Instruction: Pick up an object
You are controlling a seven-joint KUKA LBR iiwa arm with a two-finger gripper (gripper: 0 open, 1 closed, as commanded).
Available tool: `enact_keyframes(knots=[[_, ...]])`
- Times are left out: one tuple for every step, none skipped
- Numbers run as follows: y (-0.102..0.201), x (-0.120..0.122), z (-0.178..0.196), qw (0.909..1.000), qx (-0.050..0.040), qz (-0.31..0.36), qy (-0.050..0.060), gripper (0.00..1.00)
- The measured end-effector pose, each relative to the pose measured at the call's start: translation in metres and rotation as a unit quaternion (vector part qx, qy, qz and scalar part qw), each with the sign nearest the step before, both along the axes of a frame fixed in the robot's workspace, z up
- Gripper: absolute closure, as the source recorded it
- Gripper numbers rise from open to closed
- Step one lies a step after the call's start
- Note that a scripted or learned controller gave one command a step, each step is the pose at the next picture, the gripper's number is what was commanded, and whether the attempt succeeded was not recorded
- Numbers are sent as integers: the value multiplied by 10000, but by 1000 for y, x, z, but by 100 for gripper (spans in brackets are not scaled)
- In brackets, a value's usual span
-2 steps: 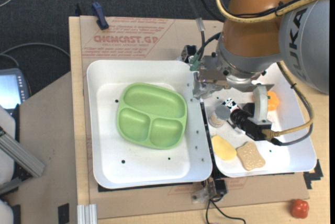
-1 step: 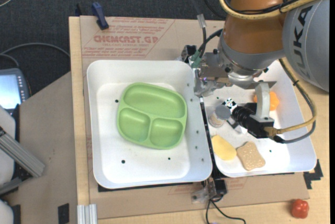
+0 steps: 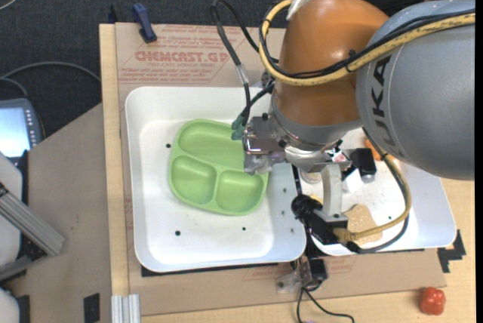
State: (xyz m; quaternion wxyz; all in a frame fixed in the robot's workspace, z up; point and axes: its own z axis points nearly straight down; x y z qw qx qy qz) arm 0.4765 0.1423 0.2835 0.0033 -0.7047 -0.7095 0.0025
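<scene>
Across the right half of the view, the grey arm (image 3: 430,95) reaches in over the bench, its orange band (image 3: 324,50) bulging above the gap between the two bins. Beneath it lies a pale brown board (image 3: 181,57) printed with red lettering, which bears both bins. The left white bin (image 3: 151,231) sits fully in sight. The right white bin (image 3: 423,227) is largely covered by the arm.

Inside the left bin, a green divided plate (image 3: 211,170) lies flat with its three compartments facing up, toward the bin's right side. The gripper (image 3: 258,152) hangs under the wrist at the plate's right rim, just over or against its edge. The wrist hides it from above, so I cannot tell how far it is open or whether it has hold of anything.

A tan, rough-looking piece (image 3: 361,219) rests in the right bin near its front edge. A small red object (image 3: 432,300) sits on the bench at the front right, well apart from the bins. A blue clip (image 3: 143,22) grips the board's far left edge.
</scene>
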Motion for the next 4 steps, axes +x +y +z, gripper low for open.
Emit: enact_keyframes(knots=[[-82,40,-101,10000,-33,-82,6,100],[8,21,16,9999,31,23,-98,100],[45,12,113,9999,27,-3,-96,100],[43,12,118,10000,-4,-20,-54,100]])
